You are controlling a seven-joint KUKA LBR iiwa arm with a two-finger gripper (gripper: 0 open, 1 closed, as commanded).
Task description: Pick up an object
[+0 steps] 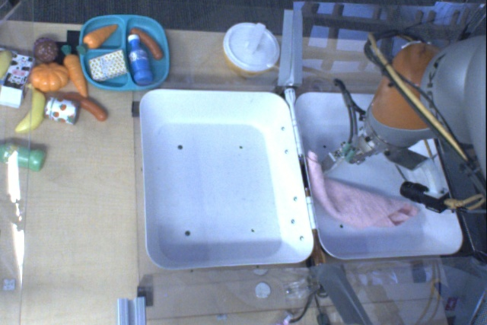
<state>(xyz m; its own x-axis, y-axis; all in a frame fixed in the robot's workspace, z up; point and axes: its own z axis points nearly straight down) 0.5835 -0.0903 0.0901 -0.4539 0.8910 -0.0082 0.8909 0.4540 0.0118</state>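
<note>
KUKA arm (426,99) is reaching in from the right over the right bin (449,240), orange band sitting above the wrist. Gripper (346,154) is hanging low in the right bin, upper left part, just above the near end of the pink cloth (358,203). Claw state: cannot tell, the tip is too small and cluttered with cables. Nothing is visibly sitting in the claw. Pink cloth is lying crumpled in the right bin, running from the bin's left wall, just below the gripper, diagonally down toward the right-middle of the floor; it is resting on the bin floor. Left bin (152,186) is sitting just beside the right bin, the two walls touching along the middle. On the bench left of the bins, a teal divided plate (152,34) is holding toy food and a blue bottle (139,59). More toy food is lying around it: small pumpkin (49,77), carrot (75,74), banana (31,112), sausage (90,107). White lidded cup (251,47) is standing behind the left bin's far right corner.
</note>
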